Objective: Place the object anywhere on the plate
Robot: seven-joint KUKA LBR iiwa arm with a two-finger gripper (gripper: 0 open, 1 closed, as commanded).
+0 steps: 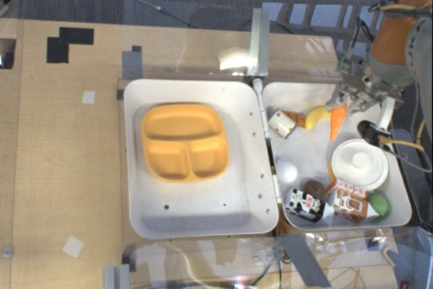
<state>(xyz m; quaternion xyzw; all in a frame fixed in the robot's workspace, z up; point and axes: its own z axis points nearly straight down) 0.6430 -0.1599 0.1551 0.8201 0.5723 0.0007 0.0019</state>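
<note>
Two shallow white bins are seen side by side on the light wooden table; the left bin carries an orange-yellow plastic plate with three compartments, set slightly left of the bin's centre; nothing is seen resting on the plate.

The right bin carries the loose items; a small white and brown packet lies near its upper left, just beside a yellow banana-shaped toy; a slim orange carrot-shaped toy is seen upright in the view, its upper end directly under the hand; a round white lidded cup stands below it; a white ball, a dark brown round piece, a black and white printed box, a red and white carton and a green ball are grouped along the lower edge.

The grey arm with its orange band is positioned over the upper right corner of the right bin; whether the hand is spread, pressed together or pinching the carrot cannot be told.
</note>
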